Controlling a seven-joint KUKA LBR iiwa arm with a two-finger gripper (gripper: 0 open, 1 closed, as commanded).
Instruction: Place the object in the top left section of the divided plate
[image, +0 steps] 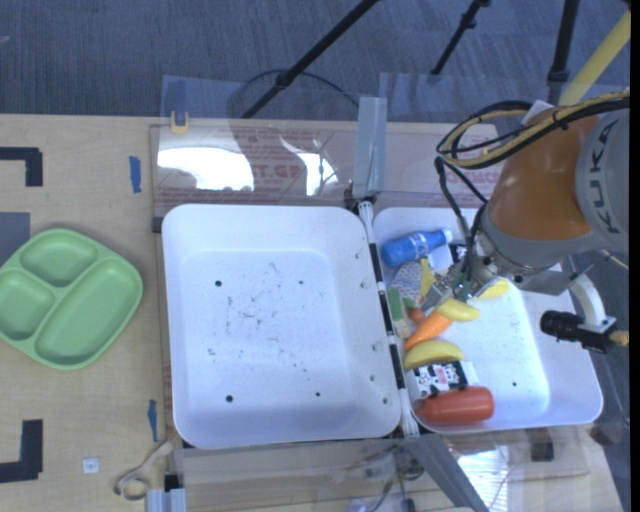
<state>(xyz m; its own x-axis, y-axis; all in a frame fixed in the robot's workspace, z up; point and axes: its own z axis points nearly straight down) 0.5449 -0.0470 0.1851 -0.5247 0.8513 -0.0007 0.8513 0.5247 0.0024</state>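
A green divided plate (66, 298) lies on the wooden bench at the far left, outside the bins; its three sections hold nothing. The right bin (560, 385) holds a cluster of toy items: a blue bottle (412, 246), a yellow banana (432, 352), an orange carrot (430, 326), a red piece (455, 405) and a black-and-white card (440, 377). My gripper (458, 285) reaches down into this cluster, just above the carrot and a yellow piece (458, 310). The arm's wrist hides most of the fingers.
The left bin (270, 320) sits between the plate and the right bin. A clear panel and a grey post (370, 145) stand behind the bins. Black cables loop over the arm at the upper right. Blue tape marks dot the bench.
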